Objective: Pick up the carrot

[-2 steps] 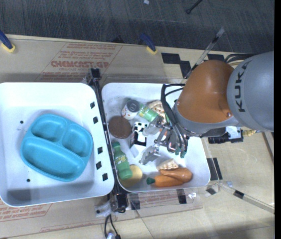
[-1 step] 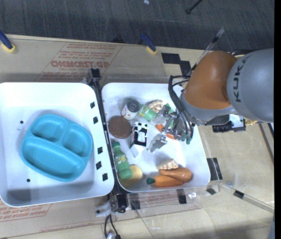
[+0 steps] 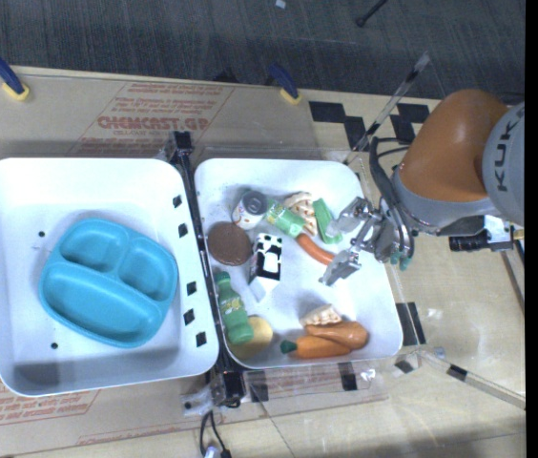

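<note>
The carrot (image 3: 319, 347) is seen lying at the near edge of the right bin (image 3: 383, 299), just beside a bread roll (image 3: 338, 331). The gripper (image 3: 349, 243) is held parted and empty farther back, near an orange sausage (image 3: 314, 249), evidently not yet aligned.

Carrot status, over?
Claw open over right bin, holding nothing. Carrot at bin's near edge, untouched. Bread roll lies against it.

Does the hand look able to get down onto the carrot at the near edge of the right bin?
Probably yes. The hand hangs open above the right bin, and the carrot is exposed on top, though the bread roll touches it and the wall is close.
</note>
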{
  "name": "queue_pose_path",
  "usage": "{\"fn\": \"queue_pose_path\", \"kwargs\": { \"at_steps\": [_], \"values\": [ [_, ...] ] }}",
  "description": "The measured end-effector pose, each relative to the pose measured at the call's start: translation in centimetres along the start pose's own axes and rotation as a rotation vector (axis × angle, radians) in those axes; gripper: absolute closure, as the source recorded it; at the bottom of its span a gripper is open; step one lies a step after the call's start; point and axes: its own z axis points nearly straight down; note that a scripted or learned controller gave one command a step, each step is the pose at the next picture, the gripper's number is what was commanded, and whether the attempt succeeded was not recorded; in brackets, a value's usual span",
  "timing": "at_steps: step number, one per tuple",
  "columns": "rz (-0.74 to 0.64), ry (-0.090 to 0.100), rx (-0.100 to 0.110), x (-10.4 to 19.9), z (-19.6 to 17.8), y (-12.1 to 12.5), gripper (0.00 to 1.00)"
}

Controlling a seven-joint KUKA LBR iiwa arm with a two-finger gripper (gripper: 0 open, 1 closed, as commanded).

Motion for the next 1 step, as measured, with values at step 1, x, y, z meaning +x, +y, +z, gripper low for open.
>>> {"fn": "queue_pose_path", "kwargs": {
  "at_steps": [1],
  "values": [
    [-0.094, 0.002, -0.006, 7.48, 6.58, 5.67, 0.0]
  ]
}}
